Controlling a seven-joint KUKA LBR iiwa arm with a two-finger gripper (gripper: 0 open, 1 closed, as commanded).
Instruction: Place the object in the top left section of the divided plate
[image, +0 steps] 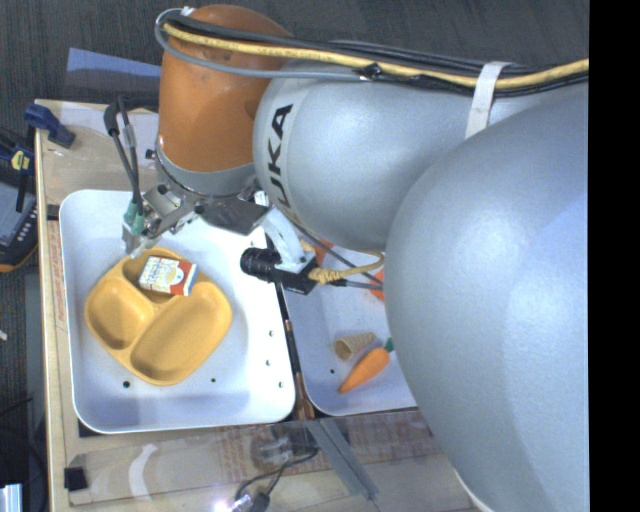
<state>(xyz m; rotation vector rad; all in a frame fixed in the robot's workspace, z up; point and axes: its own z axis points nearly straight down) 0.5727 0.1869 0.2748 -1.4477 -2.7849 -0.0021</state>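
At the bottom of the frame, the wooden bench (200, 465) showed a bare strip with some small metal parts on it. Just above it lay the two white bins side by side. In the right bin (330, 395), at lower centre, a toy carrot (364, 368) lay tilted, and a small tan cone-shaped piece (354, 346) lay just beside it, to its upper left. In the left bin (80, 400) the yellow divided plate (150, 325) rested at the left of the frame. A small box (166, 275) with an orange, white and blue label lay in the upper section of this plate, tilted a little, near the plate's upper rim. Just above the box, at upper left, was the gripper (140, 235); its tip was near the plate's rim, and the box was not between its fingers. Whether the fingers were open or closed I could not tell. Behind it rose the orange band (205, 100) of the arm, and the big grey arm (480, 260) covered most of the right side.
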